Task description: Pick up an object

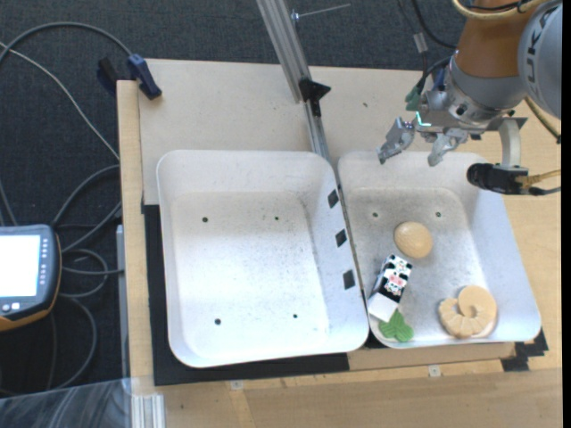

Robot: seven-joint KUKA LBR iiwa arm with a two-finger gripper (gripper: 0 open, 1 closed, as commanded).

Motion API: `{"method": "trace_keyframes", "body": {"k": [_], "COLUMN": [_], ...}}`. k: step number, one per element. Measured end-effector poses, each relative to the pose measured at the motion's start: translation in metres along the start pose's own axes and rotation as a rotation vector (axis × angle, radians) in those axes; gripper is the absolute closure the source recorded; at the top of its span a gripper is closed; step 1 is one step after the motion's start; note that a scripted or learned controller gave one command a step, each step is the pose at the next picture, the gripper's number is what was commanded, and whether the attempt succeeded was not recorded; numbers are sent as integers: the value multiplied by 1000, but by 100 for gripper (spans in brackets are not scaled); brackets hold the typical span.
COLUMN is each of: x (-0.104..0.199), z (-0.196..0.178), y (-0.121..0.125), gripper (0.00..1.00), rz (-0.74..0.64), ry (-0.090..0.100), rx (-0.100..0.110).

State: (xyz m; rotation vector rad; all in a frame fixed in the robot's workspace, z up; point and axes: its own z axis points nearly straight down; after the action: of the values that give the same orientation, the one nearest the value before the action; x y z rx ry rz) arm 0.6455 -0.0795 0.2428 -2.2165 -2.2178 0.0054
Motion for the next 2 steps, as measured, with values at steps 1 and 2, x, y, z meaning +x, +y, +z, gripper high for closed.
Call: {"method": "trace_keyframes", "body": {"k": [1, 2], "x": [0, 2], "z": [-3, 40], "y": [0, -2], "gripper": [0, 0], "rz": [-1, 0], "ry": [0, -1], "rx": [-4, 0]}}
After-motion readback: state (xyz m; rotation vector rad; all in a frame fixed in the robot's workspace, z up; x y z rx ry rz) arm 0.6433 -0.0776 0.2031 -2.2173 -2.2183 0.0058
